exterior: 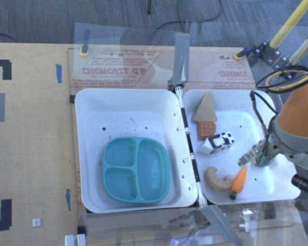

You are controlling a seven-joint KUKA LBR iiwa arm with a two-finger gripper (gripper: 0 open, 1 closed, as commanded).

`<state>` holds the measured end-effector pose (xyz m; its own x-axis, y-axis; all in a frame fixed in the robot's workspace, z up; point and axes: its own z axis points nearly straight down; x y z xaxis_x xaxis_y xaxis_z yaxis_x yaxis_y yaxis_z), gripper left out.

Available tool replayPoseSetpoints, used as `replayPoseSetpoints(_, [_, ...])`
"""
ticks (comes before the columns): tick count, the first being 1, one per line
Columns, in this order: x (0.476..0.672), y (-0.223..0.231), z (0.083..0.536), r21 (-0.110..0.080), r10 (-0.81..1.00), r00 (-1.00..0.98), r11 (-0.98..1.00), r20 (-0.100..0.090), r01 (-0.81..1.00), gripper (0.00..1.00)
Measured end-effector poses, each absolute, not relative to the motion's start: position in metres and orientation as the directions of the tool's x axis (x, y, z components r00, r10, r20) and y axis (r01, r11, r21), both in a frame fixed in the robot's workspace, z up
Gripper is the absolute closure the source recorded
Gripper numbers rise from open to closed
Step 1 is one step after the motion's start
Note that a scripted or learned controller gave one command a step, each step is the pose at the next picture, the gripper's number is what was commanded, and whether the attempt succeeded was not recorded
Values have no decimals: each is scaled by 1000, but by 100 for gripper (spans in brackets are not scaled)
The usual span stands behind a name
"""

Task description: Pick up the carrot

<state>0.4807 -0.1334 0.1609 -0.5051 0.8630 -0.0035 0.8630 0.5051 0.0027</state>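
The carrot [238, 179] lies on the floor of the right-hand bin [277, 187], near that bin's front wall, orange body with a small green tip pointing down toward the camera. Its long axis runs roughly from one o'clock at the orange top to seven o'clock at the green end, tilted slightly off the vertical of the view.

The claw [252, 155] hangs over the same bin, just beside the carrot and above it in the view. From the claw, the carrot lies at about seven o'clock, close by; the orange top of the carrot is the end nearest the metal. There is one arm only, reaching in from three o'clock, so the question of which is nearer does not arise.

Whether the claw is spread or closed I cannot tell: the metal parts at the wrist are small and blurred against the white. Nothing appears to be gripped, and it seems not to touch the carrot.

A tan, curved piece [218, 179] lies touching or almost touching the carrot at its nine o'clock side. In my judgement the coming move is a short shift toward seven o'clock and a descent, and that crowding neighbour could get caught in the grasp.
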Motion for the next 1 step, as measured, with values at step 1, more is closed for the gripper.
replayPoseSetpoints(1, [480,-70,185,2,842,-540,540,-3,842,100])
